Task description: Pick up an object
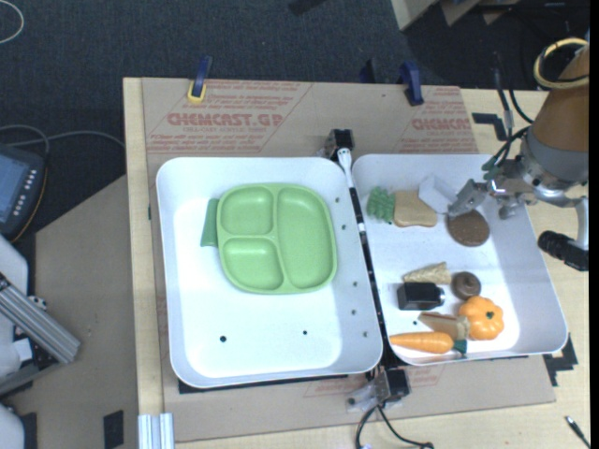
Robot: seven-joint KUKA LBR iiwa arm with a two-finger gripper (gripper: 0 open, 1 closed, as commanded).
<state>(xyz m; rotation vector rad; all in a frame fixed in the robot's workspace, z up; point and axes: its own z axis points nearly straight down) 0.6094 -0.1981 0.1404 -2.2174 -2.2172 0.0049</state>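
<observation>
Your gripper [482,197] hangs over the right bin [533,279], near its far edge; you can't tell whether its fingers are open or closed. Nothing shows between them. Just below it lies a brown disc [469,228]. Toward the bin's far left corner sit a green piece [380,203] and a tan slice [414,210], touching. Near the middle lie a wedge [426,273], a black block [419,296] and a brown ring [465,284]. A pumpkin [481,316] and a carrot [423,342] lie by the near edge. In the left bin [187,279] a green tray [277,238] sits toward the far edge.
</observation>
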